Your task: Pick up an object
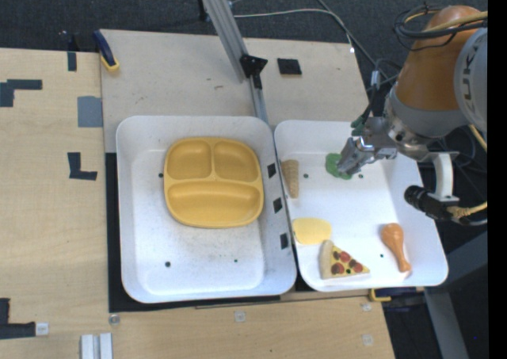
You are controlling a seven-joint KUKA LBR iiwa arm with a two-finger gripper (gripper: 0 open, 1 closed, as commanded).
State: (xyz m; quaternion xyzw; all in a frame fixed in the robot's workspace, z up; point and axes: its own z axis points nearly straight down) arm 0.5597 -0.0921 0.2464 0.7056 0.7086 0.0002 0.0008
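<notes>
Two shallow white bins are seen side by side on the bench. The left bin (142, 270) carries a yellow divided plate (213, 181), set toward the far half of its floor; the near half of that floor is bare, and a clear margin runs along its left wall.

The right bin (420, 266) carries five small items. A green toy (337, 166) lies near the far edge, roughly midway between the side walls. A tan cone-shaped piece (291, 177) lies along the left wall. A yellow disc-shaped piece (312, 231) sits toward the near left, and a toy pizza slice (341, 262) is placed just beside it at the near edge. A toy chicken drumstick (396, 245) lies toward the near right corner, well apart from the pizza slice.

The gripper (348, 161) is lowered into the far part of the right bin, over the green toy and touching or overlapping it. Whether the fingers are parted or closed cannot be told; no grasp is confirmed.

Open floor is noted in the middle of the right bin, between the green toy and the near-edge items.
</notes>
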